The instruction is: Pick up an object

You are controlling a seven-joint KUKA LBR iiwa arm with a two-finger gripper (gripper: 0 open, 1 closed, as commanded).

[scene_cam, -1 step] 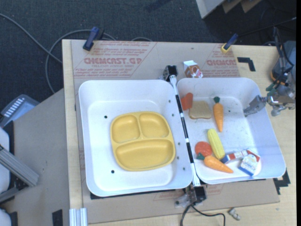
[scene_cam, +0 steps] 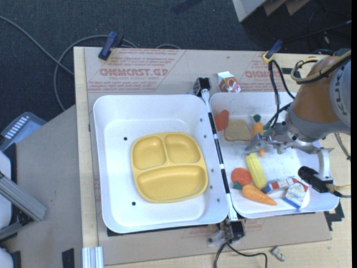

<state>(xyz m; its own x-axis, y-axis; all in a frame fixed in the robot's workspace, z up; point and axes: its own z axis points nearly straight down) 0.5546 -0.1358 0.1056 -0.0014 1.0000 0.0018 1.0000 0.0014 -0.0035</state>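
The counter (scene_cam: pixel 139 71) carries 2 white bins side by side. The left bin (scene_cam: pixel 111 121) holds a yellow divided plate (scene_cam: pixel 167 166) with 3 compartments. The right bin (scene_cam: pixel 245 102) holds the toy food, and the grey arm (scene_cam: pixel 318 108) hangs over its middle.

The gripper (scene_cam: pixel 268 141) sits low in the right bin, just beside the slice of bread (scene_cam: pixel 238 130) and above the corn cob (scene_cam: pixel 256 170); whether anything is between its tips I cannot tell.

For a clean pick, I judge the corn cob the best target: closing across its narrow width should give a firm hold.

The cluster is the obstacle. The tomato (scene_cam: pixel 241 176) touches the corn, the carrot (scene_cam: pixel 258 194) lies just below, and the small carton (scene_cam: pixel 295 195) sits near the bin's front rim.
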